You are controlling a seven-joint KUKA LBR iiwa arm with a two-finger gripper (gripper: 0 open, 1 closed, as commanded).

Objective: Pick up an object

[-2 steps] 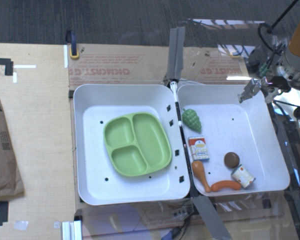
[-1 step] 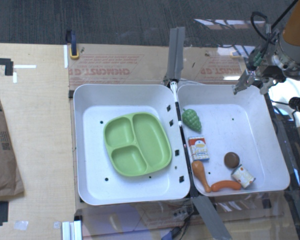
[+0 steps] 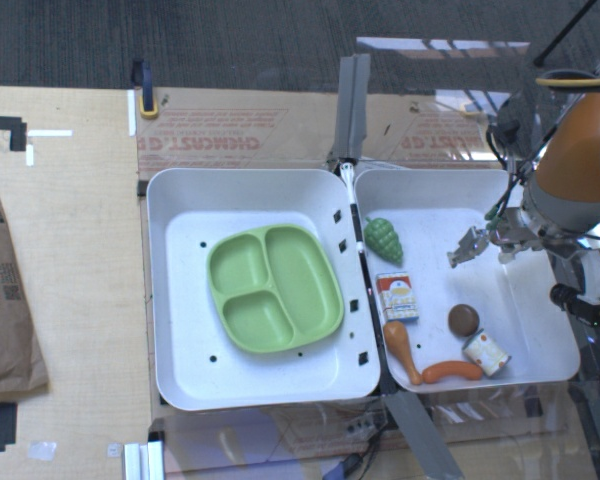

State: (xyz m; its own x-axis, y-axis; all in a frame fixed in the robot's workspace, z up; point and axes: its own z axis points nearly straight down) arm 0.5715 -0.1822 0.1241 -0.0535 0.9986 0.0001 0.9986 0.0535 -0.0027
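My gripper (image 3: 462,248) hangs over the middle of the right bin (image 3: 540,298), open with nothing between its fingers. Left of it a green ridged toy (image 3: 383,239) lies by the bin's left wall. A small red and white box (image 3: 398,297) sits below that toy. A brown ball (image 3: 463,319) rests below the gripper, apart from it. Near the front wall lie an orange drumstick-shaped toy (image 3: 402,351), an orange sausage (image 3: 452,371) and a small white can (image 3: 486,352) on its side.
The left bin (image 3: 180,268) holds a green divided plate (image 3: 275,288). A grey divider (image 3: 352,108) rises behind the seam between the bins. A brown paper bag (image 3: 5,298) lies on the bench at far left. The arm (image 3: 570,168) stands over the right bin's right side.
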